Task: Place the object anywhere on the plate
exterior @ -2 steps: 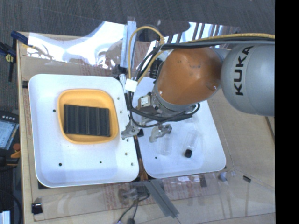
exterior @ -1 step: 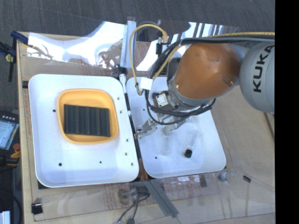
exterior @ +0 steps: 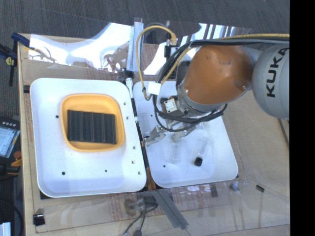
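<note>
A small clear bottle (exterior: 200, 150) with a black cap lies in the right bin (exterior: 221, 168), near its front right. My gripper (exterior: 167, 134) hangs low over the left half of that bin, left of the bottle and apart from it. It is open, and nothing shows between its two metal fingers (exterior: 153, 136). The yellow plate (exterior: 91, 103), with a dark ridged centre, sits in the left bin (exterior: 49, 171).
The arm's orange band (exterior: 216, 75) and grey body cover the back of the right bin. Cables (exterior: 147, 58) loop over the divider between the bins. Another faint clear item (exterior: 173, 154) lies just below the gripper.
</note>
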Controlling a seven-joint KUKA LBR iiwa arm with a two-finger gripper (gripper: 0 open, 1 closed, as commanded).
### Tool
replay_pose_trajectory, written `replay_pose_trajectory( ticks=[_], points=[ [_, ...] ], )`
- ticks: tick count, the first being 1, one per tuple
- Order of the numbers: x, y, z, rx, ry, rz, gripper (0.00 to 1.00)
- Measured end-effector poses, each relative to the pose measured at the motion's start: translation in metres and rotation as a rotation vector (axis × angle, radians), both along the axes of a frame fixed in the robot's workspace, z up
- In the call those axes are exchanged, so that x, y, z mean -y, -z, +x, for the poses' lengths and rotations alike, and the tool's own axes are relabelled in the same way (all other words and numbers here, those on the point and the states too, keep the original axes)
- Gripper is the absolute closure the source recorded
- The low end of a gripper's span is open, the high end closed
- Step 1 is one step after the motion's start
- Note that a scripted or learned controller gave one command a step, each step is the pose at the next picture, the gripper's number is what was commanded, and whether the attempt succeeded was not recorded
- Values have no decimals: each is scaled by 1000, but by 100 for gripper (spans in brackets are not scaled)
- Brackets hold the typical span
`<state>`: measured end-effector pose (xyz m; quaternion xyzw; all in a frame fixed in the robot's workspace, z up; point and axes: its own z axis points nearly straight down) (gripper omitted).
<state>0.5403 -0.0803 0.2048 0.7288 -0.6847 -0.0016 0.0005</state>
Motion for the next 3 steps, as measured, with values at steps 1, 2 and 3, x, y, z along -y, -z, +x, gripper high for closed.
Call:
replay_pose_trajectory(
  ticks=[1,2,3],
  points=[
    [0,0,0,0,0,0,0],
    [0,0,0,0,0,0,0],
    [-27,9,10,3,-163,1,0]
  ],
)
